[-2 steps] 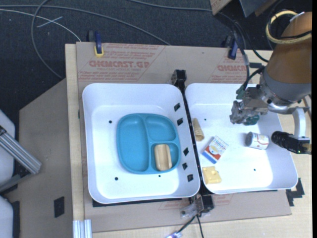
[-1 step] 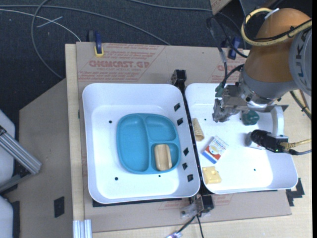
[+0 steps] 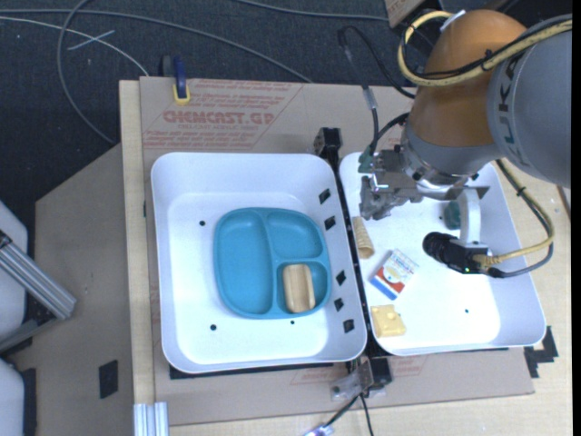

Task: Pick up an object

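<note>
Orange-banded arm (image 3: pixel 472 71) looms over the right bin (image 3: pixel 517 316); gripper (image 3: pixel 379 198) hangs low by the divider, aiming for the cork (image 3: pixel 363 239) just below; grip state: cannot tell.

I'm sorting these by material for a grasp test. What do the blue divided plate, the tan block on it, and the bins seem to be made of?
Blue divided plate: likely moulded plastic, smooth and matte, uniform colour with rounded dividers.
Tan block: looks like wood or a toy bread piece; pale, dull surface; hard to tell.
Bins: probably thin formed white plastic, slightly glossy, with rounded corners.
</note>
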Robot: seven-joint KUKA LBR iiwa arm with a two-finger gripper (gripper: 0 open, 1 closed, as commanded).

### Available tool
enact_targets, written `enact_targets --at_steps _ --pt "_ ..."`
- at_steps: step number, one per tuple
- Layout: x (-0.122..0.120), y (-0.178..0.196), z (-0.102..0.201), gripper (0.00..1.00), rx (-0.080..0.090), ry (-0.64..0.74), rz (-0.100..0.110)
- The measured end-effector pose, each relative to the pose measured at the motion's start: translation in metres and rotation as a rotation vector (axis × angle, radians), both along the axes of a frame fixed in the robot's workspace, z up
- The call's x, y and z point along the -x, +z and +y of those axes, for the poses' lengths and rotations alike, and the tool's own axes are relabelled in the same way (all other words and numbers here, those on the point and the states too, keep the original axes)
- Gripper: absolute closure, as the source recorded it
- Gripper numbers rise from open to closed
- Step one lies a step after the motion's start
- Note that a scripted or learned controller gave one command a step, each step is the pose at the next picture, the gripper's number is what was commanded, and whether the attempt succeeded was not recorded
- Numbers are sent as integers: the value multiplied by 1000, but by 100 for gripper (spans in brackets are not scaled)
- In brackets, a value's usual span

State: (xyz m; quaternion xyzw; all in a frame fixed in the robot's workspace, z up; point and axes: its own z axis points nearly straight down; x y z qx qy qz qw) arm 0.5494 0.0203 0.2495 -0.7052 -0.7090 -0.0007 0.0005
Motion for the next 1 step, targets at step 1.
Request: enact_targets --at_steps 1 --pt "-13 -4 62 100 -1 2 -1"
